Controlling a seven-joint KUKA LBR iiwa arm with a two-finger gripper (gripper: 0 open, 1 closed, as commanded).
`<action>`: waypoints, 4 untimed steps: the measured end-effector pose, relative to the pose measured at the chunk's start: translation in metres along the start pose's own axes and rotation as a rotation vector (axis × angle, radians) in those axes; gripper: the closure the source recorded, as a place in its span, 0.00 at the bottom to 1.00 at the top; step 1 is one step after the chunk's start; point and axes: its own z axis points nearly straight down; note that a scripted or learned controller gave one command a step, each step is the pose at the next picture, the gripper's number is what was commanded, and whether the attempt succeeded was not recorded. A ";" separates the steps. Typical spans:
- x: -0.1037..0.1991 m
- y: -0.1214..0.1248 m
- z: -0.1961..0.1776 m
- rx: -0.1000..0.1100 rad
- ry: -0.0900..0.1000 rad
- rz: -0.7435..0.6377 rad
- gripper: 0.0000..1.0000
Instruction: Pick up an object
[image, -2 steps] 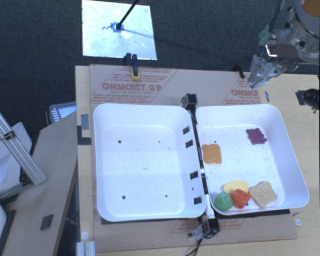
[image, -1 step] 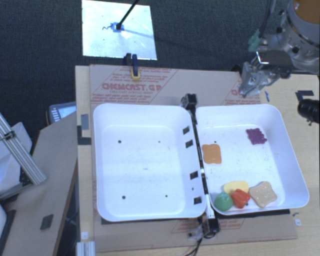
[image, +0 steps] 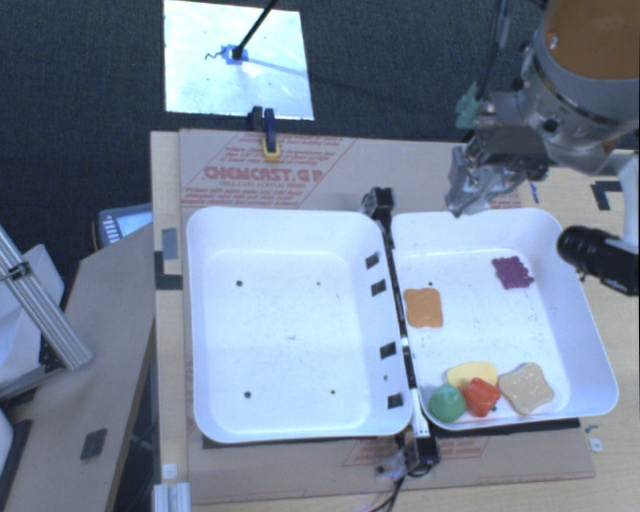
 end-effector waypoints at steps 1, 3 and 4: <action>-0.076 0.013 0.022 -0.002 -0.002 0.010 1.00; -0.224 0.008 0.018 0.000 -0.007 0.021 1.00; -0.151 0.009 0.101 0.007 0.001 -0.003 1.00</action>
